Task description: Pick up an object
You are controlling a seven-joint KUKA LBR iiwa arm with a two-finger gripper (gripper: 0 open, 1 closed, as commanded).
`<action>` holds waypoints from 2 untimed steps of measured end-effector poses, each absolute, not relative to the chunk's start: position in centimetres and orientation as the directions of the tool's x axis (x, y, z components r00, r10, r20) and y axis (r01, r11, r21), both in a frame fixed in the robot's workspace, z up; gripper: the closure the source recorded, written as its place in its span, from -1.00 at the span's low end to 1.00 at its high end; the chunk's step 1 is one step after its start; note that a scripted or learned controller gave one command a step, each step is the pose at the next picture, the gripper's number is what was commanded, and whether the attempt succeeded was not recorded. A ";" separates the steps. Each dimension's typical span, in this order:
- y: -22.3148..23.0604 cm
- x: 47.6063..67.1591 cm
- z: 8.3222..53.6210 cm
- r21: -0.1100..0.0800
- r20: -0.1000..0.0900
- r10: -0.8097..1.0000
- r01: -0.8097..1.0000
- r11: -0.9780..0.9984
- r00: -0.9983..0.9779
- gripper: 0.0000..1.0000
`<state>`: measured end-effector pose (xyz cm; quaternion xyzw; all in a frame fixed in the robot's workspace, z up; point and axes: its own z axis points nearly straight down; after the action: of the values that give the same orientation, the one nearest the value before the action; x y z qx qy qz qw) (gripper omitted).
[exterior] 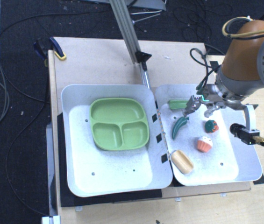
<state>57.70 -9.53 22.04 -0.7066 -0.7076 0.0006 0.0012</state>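
The pincer (201, 105) hovers over the right bin's (244, 169) far edge, its opening impossible to judge and nothing visibly held. The green pepper (180, 126) lies just toward the near-left, long axis slanting toward the bins' divider.

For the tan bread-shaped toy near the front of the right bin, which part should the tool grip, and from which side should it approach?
Probably grip the tan bread-shaped toy across its narrow middle, coming straight down from above. It lies flat and slanted on the right bin floor, so the fingers would likely need turning to span its short width. The pink cupcake toy sits apart, which leaves room on that side.
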 end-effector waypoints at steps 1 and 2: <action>-9.5 57.8 22.1 -0.001 0.000 1.000 1.000 0.001 -0.001 -1.00; -9.4 56.7 17.2 -0.006 0.000 1.000 1.000 -0.001 0.001 -1.00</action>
<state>56.73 -9.37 17.19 -0.7073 -0.7069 0.0018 0.0021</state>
